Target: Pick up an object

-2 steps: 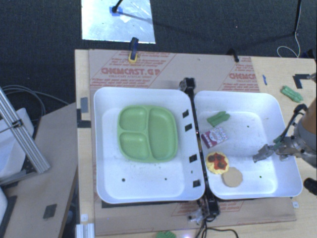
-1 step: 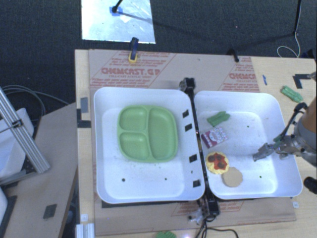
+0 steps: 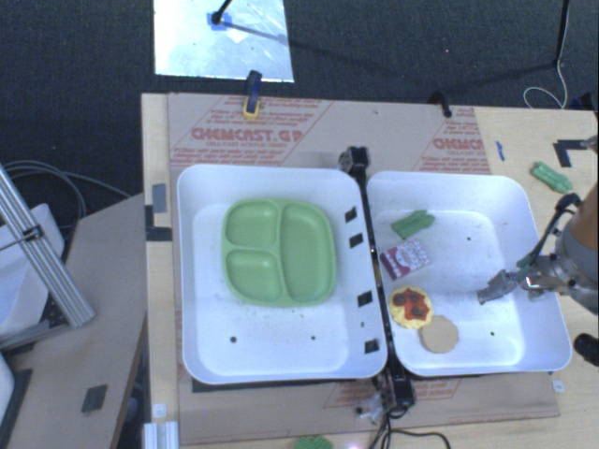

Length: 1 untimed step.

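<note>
Lying in the left bin (image 3: 201,279): a green divided plate (image 3: 280,253), three compartments, flat and fully in view. Running between the two bins: a dark divider with clips (image 3: 360,241), its lower end tangling into wires at the surface (image 3: 309,124) edge. Sitting in the right bin (image 3: 505,204), along its left side from top to bottom: a small green object (image 3: 413,223), shape hard to make out; a red-and-white packet (image 3: 404,258), print too small for reading; a yellow toy piece with red dots (image 3: 410,307), looking like a pizza slice; and a tan round disc (image 3: 438,335) touching its lower right edge. Hovering over the right half of that bin, well apart from all four items: the gripper (image 3: 493,291), reaching in from the right, grasping nothing visible; open or clenched, cannot tell at this size. Getting cut off at the frame's right edge: the grey arm (image 3: 571,269) behind it. Resting on the surface beyond the bin's upper right corner: another green object (image 3: 552,177), partly blurred.
</note>
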Motion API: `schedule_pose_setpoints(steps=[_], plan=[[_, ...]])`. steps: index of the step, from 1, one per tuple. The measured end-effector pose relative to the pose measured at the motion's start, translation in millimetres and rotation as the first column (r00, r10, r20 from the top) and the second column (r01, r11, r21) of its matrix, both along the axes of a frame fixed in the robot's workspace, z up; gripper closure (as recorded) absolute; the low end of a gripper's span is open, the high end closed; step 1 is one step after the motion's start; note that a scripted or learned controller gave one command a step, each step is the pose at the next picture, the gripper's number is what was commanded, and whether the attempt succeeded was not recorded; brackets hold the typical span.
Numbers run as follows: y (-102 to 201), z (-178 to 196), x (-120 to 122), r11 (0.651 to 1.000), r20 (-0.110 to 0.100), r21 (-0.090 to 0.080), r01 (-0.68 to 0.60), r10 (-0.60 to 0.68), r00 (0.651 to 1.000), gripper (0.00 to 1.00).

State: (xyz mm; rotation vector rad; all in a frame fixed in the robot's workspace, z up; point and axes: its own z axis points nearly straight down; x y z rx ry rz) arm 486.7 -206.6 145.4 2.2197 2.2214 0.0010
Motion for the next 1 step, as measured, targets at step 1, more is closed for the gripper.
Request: schedule_pose_setpoints(steps=[1], plan=[[76.9,-63.8,0.1,1.0,-0.002,0.002,-0.008,0.008,1.0,0.0]])
